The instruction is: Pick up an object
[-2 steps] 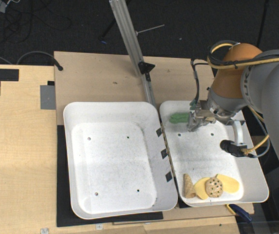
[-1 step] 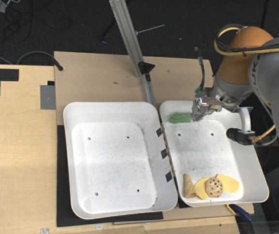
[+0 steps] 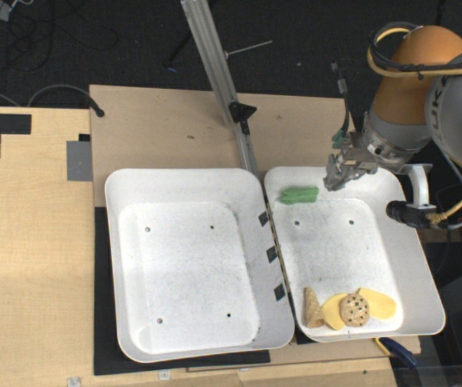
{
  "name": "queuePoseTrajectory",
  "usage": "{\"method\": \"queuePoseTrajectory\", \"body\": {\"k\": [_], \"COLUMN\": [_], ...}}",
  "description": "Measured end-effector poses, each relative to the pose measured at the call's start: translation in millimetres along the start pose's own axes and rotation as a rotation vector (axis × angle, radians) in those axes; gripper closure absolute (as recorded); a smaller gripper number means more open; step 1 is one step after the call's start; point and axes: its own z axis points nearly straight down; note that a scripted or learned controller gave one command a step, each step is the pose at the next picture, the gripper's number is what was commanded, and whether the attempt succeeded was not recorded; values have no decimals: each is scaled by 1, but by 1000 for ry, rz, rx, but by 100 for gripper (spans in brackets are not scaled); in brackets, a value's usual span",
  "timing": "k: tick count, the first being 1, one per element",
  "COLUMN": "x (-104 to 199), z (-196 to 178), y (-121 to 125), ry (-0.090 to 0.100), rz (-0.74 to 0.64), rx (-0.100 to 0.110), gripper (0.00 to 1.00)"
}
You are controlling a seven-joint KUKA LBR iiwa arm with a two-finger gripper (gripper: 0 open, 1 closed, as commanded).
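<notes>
Gripper [image 3: 337, 176] hangs over the right bin's [image 3: 412, 240] far edge, jaws impossible to judge here. Green block [image 3: 299, 195] (long axis left-right) lies flat just left of it, near the far-left corner.

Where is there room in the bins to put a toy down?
The left bin has a bare floor. In the right bin, the middle is free, between the green block and the food pile. The near edge is crowded; the gripper hangs over the far edge.

Two bins [image 3: 126, 185] side by side, block [image 3: 299, 195] at right bin's far edge, perhaps food items [image 3: 349, 308] near corner.
</notes>
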Motion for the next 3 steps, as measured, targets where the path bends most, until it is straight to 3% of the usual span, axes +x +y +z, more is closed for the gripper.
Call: {"method": "queuePoseTrajectory", "body": {"k": [3], "x": [141], "z": [7], "y": [-78], "ry": [3], "rz": [-2], "rx": [9], "gripper": [100]}}
